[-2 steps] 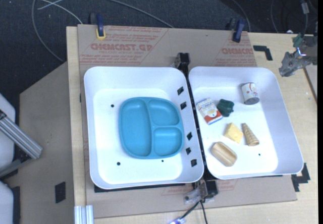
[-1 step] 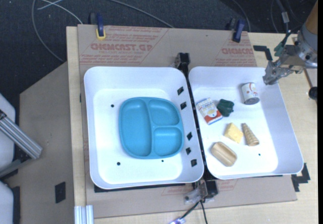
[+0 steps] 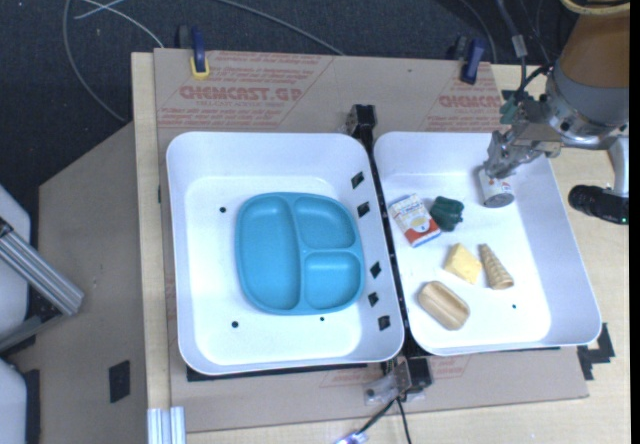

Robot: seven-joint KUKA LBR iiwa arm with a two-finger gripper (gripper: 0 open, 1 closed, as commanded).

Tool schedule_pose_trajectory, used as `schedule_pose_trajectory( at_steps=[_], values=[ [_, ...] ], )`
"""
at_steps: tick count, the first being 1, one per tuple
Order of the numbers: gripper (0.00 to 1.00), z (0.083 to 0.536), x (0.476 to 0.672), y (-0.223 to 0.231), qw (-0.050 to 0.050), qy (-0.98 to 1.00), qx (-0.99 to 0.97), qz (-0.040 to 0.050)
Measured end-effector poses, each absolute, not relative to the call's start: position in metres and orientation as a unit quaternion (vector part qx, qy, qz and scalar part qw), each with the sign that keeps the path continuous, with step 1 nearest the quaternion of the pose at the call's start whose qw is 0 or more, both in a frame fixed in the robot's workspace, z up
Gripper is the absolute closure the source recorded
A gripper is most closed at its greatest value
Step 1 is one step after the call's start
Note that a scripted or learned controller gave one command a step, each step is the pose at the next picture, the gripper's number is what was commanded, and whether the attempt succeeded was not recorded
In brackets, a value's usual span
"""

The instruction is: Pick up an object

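Note:
My gripper (image 3: 497, 188) hangs over the upper middle of the right bin (image 3: 560, 262), just right of a dark green object (image 3: 447, 212). A small red and white carton (image 3: 414, 220) lies to the left of that green object. Lower in the bin sit a yellow wedge (image 3: 461, 263), a ridged tan cone (image 3: 496, 267) and a tan bread roll (image 3: 443, 304). Nothing shows between the fingers.
The left bin (image 3: 195, 232) holds a blue divided plate (image 3: 298, 252). Black clips (image 3: 372, 262) run along the seam between the bins. Clamps (image 3: 200, 60) stand at the bench's back edge, and cables trail behind it.

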State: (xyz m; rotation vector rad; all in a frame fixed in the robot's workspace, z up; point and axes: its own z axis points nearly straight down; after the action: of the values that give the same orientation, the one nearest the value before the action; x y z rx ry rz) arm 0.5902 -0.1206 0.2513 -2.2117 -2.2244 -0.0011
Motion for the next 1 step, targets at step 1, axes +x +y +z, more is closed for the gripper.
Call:
schedule_pose_trajectory(
  at_steps=[1],
  values=[
    [1.00,0.2358,0.5686,-0.0696,0.003,-0.709,-0.705,0.0002]
  ],
)
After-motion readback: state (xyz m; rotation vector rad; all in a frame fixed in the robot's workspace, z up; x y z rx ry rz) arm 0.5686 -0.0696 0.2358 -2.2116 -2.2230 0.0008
